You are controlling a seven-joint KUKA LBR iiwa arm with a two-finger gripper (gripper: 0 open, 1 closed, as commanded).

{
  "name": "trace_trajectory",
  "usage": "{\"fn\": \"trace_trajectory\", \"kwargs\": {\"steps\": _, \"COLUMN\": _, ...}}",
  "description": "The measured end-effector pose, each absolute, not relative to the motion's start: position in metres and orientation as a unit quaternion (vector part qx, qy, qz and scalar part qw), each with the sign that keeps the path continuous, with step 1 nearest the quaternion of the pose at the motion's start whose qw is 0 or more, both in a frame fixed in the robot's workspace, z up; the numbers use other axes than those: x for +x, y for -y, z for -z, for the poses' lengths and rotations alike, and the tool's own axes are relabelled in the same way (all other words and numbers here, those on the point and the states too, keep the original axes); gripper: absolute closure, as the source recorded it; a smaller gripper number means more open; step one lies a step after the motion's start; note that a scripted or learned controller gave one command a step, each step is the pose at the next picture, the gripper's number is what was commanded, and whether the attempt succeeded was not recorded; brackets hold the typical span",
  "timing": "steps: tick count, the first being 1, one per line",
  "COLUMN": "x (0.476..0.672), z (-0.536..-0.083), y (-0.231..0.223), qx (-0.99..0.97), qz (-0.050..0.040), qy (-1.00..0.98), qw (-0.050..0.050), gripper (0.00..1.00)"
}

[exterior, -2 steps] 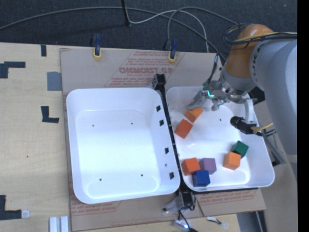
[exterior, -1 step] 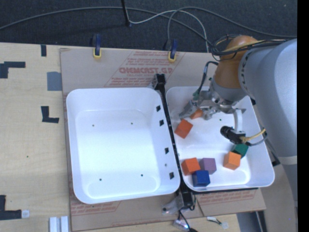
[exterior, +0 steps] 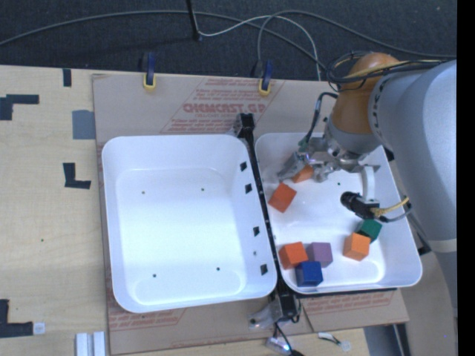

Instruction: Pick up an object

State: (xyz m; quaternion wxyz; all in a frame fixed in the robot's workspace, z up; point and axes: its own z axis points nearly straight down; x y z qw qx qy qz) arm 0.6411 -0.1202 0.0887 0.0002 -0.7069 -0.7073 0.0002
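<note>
Block at the gripper: a small orange block (exterior: 303, 174) is seen in the right bin (exterior: 401, 273), near the bin's back left part. It sits right at the tips of the gripper (exterior: 306, 166).
How it will handle: it is judged to be light and hard, with flat sides and sharp corners. It should not bend or break. The smooth faces may be a bit slippery.
Where to hold it: two flat sides facing away from each other are best. A pinch on the corners could make it twist and pop out.
Gripper state: it cannot be told if the block is truly pinched or only touched. The tips are too small and too mixed up with the block to be read.
Nearest neighbor: a second orange block (exterior: 283, 197) lies tilted just below and to the left, close by but apart.
Front group: an orange block (exterior: 293, 254), a purple block (exterior: 320, 254) and a blue block (exterior: 309, 274) are packed close together near the front wall.
Right side group: a green block (exterior: 370, 229) and another orange block (exterior: 356, 247) sit next to each other. A black part with a cable (exterior: 356, 202) hangs just above them.
Arm: the grey arm (exterior: 423, 139) reaches in from the right, with its orange band (exterior: 355, 102) above the wrist.
Left bin (exterior: 178, 154): it sits beside the right bin, touching along a black clipped edge.
Risk: the block is small, so it could slip when lifted.
</note>
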Motion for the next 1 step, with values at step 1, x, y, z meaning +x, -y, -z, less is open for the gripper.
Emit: {"fn": "trace_trajectory", "kwargs": {"steps": 1, "x": 0.641, "z": -0.0887, "y": 0.1202, "qx": -0.707, "qz": -0.0002, "qy": 0.707, "qw": 0.0, "gripper": 0.0}}
